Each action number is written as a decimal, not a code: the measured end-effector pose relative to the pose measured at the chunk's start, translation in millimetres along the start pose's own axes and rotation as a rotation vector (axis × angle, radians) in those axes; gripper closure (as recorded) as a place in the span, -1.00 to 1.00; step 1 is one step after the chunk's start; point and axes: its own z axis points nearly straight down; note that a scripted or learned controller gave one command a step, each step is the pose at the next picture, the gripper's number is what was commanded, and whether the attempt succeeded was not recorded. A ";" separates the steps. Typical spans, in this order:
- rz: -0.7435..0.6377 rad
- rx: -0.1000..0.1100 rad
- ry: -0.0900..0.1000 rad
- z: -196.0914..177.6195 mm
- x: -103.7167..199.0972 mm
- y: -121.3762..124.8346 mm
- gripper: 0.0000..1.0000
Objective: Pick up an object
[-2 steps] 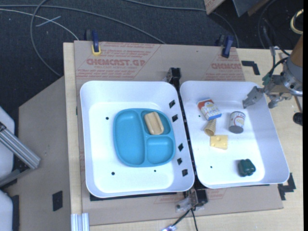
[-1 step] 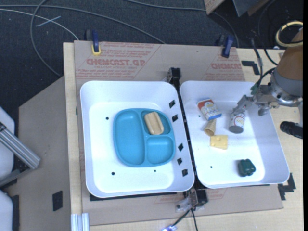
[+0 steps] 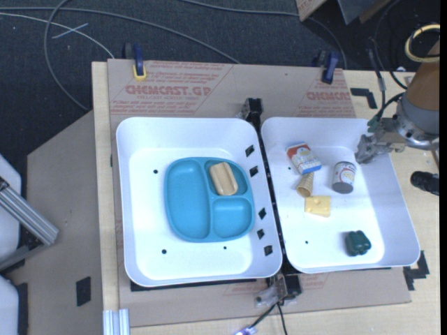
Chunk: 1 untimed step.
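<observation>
White shallow bins, two, side by side on a cardboard-covered bench (image 3: 209,89); camera view, from above at a slant.

Left bin (image 3: 140,152): one blue divided tray (image 3: 188,201), a tan bread-like piece (image 3: 223,179) lying in its upper right compartment.

Right bin (image 3: 391,208): small red-and-white carton (image 3: 304,159); beige cone-shaped piece (image 3: 306,184) just below it; yellow wedge (image 3: 318,206) below that; small grey can (image 3: 343,176) on its side to the right; dark green item (image 3: 358,242) well apart, toward the near corner.

Gripper (image 3: 368,152): poised at the right bin's upper right edge, near the can; nothing seen between its parts, and whether it stands open or closed cannot be told.

Step in hand, by judgement: approach to a pick. The can is the nearest candidate; it may roll, so a descent centred over its body, closing across the narrow width, seems best. The carton, cone and wedge sit close together, so a grasp there risks nudging neighbours.

Surface and room: two blue clamps (image 3: 139,68) hold the board's far edge; cables (image 3: 77,26) trail over dark carpet (image 3: 42,68) beyond.
</observation>
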 end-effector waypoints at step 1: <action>0.000 -0.004 -0.002 -62.9 4.0 5.5 1.00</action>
